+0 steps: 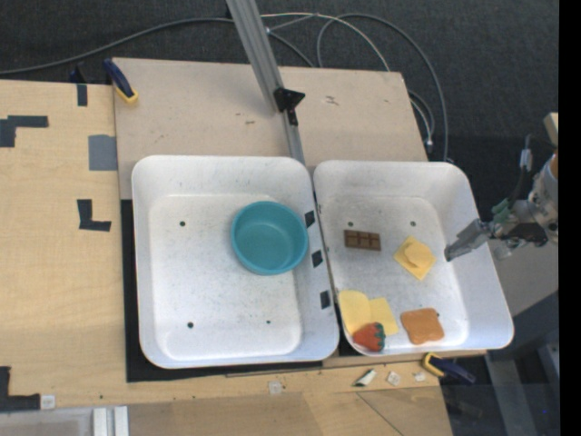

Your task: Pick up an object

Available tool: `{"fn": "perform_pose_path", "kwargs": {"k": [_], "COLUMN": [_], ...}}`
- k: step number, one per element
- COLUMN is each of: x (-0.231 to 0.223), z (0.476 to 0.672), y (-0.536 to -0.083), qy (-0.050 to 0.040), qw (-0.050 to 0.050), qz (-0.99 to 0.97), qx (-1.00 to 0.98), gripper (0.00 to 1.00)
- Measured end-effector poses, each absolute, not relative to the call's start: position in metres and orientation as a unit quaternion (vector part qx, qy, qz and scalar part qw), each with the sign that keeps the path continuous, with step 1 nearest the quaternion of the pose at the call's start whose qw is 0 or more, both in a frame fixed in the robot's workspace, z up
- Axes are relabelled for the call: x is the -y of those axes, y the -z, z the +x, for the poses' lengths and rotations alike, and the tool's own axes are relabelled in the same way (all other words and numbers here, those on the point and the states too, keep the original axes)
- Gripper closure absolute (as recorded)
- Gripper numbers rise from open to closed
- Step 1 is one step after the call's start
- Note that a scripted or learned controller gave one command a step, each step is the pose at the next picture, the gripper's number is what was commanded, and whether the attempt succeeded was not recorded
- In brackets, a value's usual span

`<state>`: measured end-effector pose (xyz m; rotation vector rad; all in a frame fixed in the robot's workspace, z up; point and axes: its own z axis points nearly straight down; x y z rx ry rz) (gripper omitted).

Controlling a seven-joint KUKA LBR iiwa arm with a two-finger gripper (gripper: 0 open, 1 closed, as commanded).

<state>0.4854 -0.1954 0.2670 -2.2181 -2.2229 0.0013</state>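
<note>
The right bin (454, 182) holds several small items. A brown chocolate bar (362, 240) lies near its middle, with a yellow cheese wedge (416, 258) to the right of it. At the front lie a flat yellow piece (360, 309) with a red strawberry (369, 337) on its near edge, and an orange-brown slice (421, 325). My gripper (474, 234) hangs over the bin's right rim, just right of the cheese wedge and apart from it. Nothing shows in its grasp.
The left bin (163, 289) holds a teal bowl (269, 236) near its right wall. A grey pole (263, 57) slants down from the top to the gap between the bins. Cables (381, 25) loop behind the bench. A blue and yellow clamp (439, 366) sits at the front edge.
</note>
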Motion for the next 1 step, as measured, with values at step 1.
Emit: {"fn": "perform_pose_path", "kwargs": {"k": [1], "x": [0.1955], "z": [0.4854], "y": [-0.2671], "qy": [-0.0005], "qw": [0.001], "qz": [-0.706], "qx": [0.708], "gripper": [0.0]}}
